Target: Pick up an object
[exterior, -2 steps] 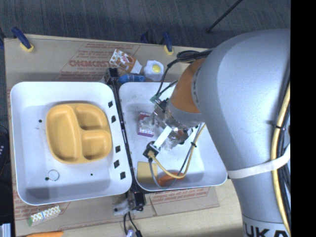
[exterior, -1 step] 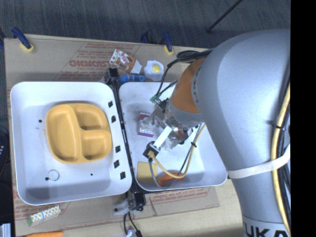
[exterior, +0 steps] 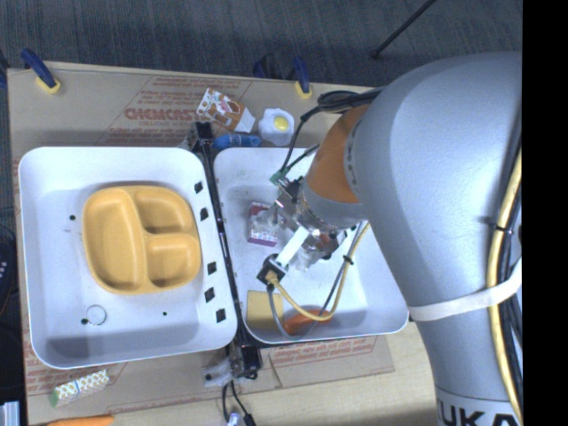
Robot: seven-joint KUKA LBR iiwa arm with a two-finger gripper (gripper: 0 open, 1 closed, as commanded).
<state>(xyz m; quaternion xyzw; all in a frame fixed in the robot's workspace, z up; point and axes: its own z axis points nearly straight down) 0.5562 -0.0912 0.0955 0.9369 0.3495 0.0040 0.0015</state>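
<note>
Bulky grey arm (exterior: 444, 176), orange wrist band (exterior: 330, 162), yellow cable (exterior: 306, 311)

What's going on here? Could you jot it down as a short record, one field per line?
arm: grey arm reaching from the right over the right bin
gripper: low in the right bin
packet: small pink packet on the bin floor, just left of the gripper
orange item: at the right bin's front edge, under a yellow cable
left bin: holds a yellow tray with compartments
outside the bins: snack packet and yellow-centred item behind them
held: nothing visibly between the fingers
</note>
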